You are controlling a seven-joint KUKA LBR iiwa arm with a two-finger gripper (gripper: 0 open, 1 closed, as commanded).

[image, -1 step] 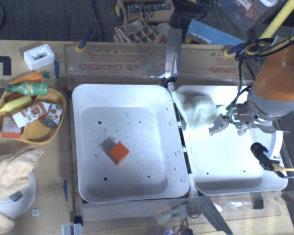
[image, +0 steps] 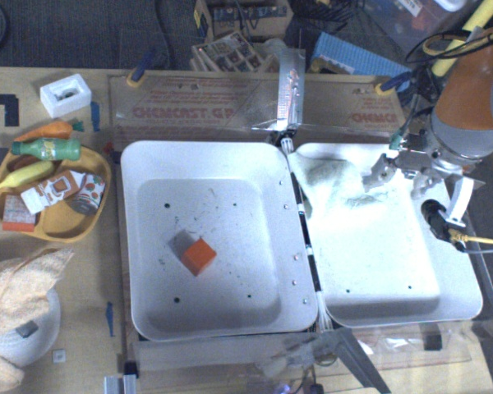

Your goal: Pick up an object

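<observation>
Faded reddish lettering runs along the clear plastic panel [image: 199, 110] standing behind the left bin; it looks like one long word in capitals, too blurred to spell out with confidence. A matching strip of reddish lettering sits on the panel [image: 355, 115] behind the right bin, also unreadable. Small packets [image: 62, 189] in the yellow bowl [image: 66, 226] at the left carry printed labels, too small to read.
</observation>
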